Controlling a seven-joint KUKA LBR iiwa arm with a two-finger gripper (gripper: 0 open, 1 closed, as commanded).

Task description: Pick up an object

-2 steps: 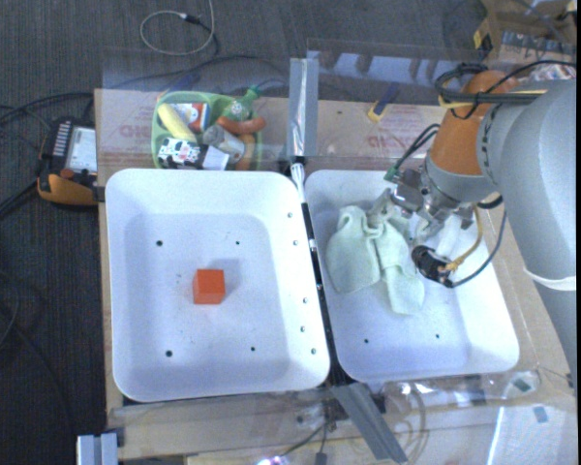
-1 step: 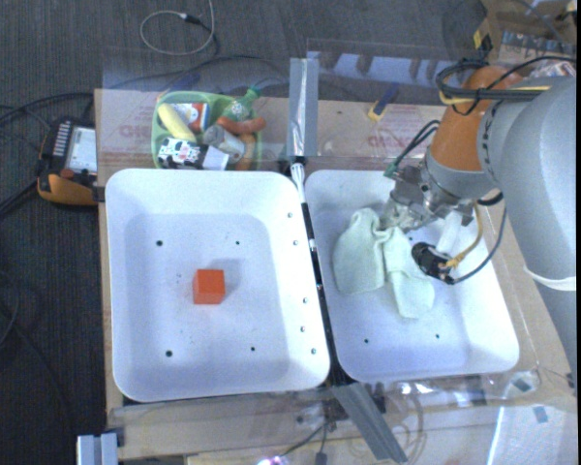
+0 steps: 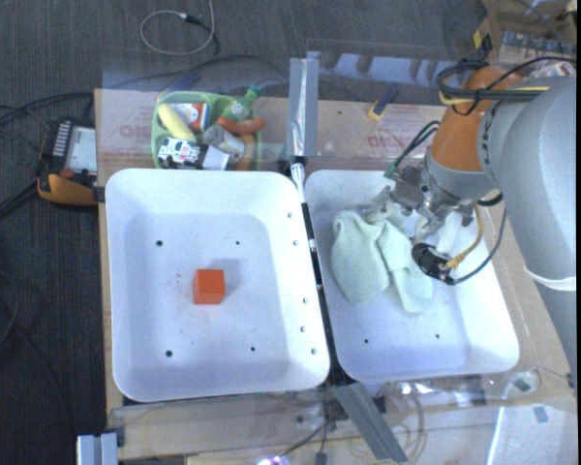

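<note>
While the pale green cloth lies crumpled in the right bin, toward its far edge, my end effector sits low at the cloth's upper right corner, touching or just above it; I cannot tell how it is set. I judge this the reach-and-grasp step, nothing lifted yet. Next I need a firm pinch on a fold, then a straight lift. An orange block rests mid-left bin, on my desk.
</note>
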